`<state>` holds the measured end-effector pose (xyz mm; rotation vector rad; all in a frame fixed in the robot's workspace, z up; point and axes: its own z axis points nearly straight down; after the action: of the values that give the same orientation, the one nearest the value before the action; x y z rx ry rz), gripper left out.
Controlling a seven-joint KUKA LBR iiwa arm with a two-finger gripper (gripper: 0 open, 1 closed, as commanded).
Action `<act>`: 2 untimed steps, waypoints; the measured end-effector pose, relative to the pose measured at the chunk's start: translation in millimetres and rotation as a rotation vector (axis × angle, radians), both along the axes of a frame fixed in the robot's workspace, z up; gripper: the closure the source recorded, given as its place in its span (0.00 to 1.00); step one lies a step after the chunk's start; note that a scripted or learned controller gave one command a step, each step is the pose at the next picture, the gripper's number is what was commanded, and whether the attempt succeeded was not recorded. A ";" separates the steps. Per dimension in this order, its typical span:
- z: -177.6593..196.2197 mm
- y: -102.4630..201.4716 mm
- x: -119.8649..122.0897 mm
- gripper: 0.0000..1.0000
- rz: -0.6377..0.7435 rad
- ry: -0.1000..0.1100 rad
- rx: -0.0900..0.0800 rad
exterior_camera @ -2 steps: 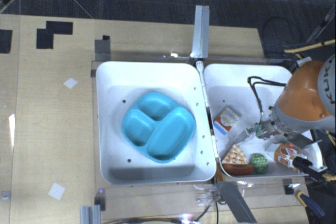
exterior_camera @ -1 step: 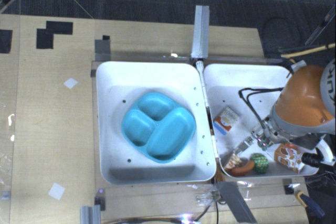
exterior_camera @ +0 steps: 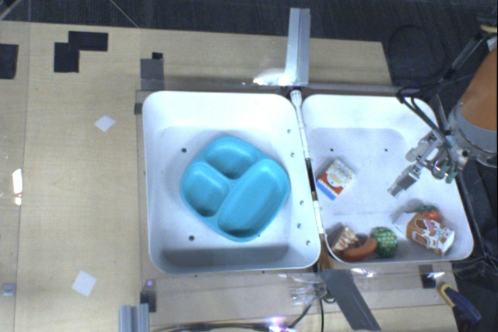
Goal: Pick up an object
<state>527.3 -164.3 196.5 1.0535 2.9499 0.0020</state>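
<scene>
In the right bin (exterior_camera: 366,128), a small white, red and blue carton (exterior_camera: 335,177) lies near the left wall. Along the front wall sit a brown and red sausage-like toy (exterior_camera: 350,243), a green broccoli-like toy (exterior_camera: 384,241) and an orange and white carton (exterior_camera: 429,232). My gripper (exterior_camera: 405,173) hangs over the right side of this bin, above the orange carton and to the right of the small carton. Its fingers (exterior_camera: 400,186) point left and down, stand open, and hold nothing.
The left bin (exterior_camera: 167,128) holds a blue divided plate (exterior_camera: 236,186). A metal post (exterior_camera: 299,43) stands behind the wall between the bins. Cables (exterior_camera: 420,89) loop behind the right bin beside the arm.
</scene>
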 end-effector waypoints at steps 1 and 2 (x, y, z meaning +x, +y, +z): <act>-19.0 -24.6 -38.7 0.00 -0.114 0.002 0.001; 116.0 5.7 -38.1 0.00 -0.190 -0.002 0.001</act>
<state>489.2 -158.7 312.4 1.3277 2.8353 0.0029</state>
